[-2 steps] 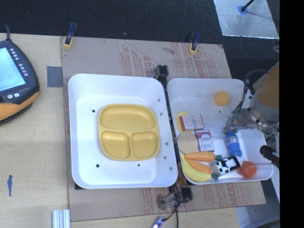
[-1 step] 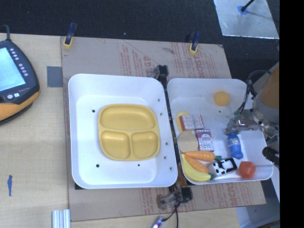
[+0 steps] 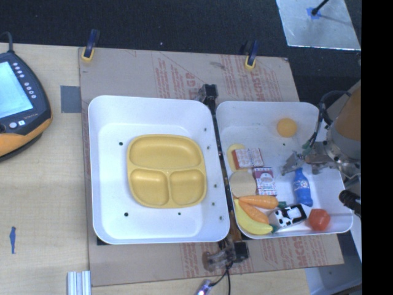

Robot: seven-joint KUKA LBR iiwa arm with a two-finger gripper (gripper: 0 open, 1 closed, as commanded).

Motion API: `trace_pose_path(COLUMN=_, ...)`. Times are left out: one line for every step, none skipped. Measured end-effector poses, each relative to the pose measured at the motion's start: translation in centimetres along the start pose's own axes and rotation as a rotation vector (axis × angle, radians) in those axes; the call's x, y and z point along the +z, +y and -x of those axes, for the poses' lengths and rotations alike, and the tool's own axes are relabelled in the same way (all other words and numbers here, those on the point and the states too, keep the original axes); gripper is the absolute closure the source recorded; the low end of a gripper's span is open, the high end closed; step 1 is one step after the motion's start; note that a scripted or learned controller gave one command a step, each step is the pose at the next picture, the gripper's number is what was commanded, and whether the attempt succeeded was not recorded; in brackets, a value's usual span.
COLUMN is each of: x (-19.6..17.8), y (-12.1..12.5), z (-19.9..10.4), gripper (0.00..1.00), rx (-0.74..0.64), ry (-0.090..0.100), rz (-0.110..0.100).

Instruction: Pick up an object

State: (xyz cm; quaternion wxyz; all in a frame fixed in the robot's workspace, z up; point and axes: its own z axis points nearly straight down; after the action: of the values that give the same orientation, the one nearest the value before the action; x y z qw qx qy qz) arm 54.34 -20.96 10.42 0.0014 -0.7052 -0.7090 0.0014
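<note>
The right bin point(image 3: 270, 117) holds several small objects. Among them are an orange ball point(image 3: 286, 127), a blue bottle point(image 3: 301, 188), a red piece point(image 3: 319, 219), a carrot point(image 3: 258, 201), a banana point(image 3: 250, 220), a black-and-white toy point(image 3: 290, 215) and two pink packets point(image 3: 249, 158). My gripper point(image 3: 303, 163) reaches in from the right and hangs just above the top of the blue bottle. It is open, its grey fingers point(image 3: 290, 164) spread, with nothing between them.
The left bin point(image 3: 110, 118) holds a yellow divided tray point(image 3: 166, 169). A teach pendant point(image 3: 18, 103) lies on the bench at the far left. Two clamps point(image 3: 90, 43) pin the cardboard sheet at the back. The arm's body point(image 3: 345, 125) overhangs the right bin's right wall.
</note>
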Motion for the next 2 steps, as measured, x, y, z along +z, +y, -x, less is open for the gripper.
trace_pose_path(x=1.2, y=6.1, z=-2.1, gripper=0.00, rx=0.000, ry=0.000, rz=0.000)
trace_pose_path(x=1.2, y=11.0, z=-0.3, gripper=0.00, rx=0.001, ry=0.000, rz=0.002)
